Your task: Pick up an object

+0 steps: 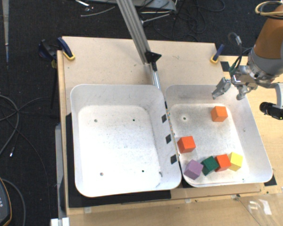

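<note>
My gripper (231, 92) hangs over the far edge of the right bin (254, 140), its two fingers spread open with nothing between them. An orange cube (219, 113) lies just below it in the bin. A second orange cube (186, 144) sits nearer the bin's left wall. Along the near edge lie a purple cube (194, 169), a green cube (210, 165), an orange-red cube (223, 162) and a yellow cube (236, 160), packed close in a row.
The left bin (85, 126) stands beside the right one on the wooden bench. A slanted metal pole (134, 25) runs down to the gap between the bins. Clamps (66, 48) sit at the bench's far corners.
</note>
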{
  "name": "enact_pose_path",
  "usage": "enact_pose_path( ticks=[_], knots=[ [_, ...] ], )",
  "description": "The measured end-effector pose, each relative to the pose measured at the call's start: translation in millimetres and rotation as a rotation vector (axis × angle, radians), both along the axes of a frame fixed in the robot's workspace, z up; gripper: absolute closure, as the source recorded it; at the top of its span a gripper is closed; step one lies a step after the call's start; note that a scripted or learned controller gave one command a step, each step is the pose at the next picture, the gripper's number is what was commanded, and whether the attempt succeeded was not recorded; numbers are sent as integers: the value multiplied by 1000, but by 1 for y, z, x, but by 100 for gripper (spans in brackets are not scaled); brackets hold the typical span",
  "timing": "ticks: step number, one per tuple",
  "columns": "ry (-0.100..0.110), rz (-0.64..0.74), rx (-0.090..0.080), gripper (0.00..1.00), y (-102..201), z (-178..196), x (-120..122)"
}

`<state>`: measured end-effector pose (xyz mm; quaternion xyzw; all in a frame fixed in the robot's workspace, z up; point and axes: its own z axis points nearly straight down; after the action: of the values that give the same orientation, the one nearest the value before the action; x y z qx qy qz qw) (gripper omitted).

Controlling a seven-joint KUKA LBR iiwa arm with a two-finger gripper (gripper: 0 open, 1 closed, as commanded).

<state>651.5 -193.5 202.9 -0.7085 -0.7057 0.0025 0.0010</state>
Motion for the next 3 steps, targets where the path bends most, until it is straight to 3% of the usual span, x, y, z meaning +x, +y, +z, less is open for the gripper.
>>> enact_pose_path(
  ticks=[1,2,3],
  knots=[
    [1,3,2,0,-16,-112,-5],
    [-8,5,-1,100,-15,-97,-2],
    [-3,8,4,100,38,-68,-58]
  ],
)
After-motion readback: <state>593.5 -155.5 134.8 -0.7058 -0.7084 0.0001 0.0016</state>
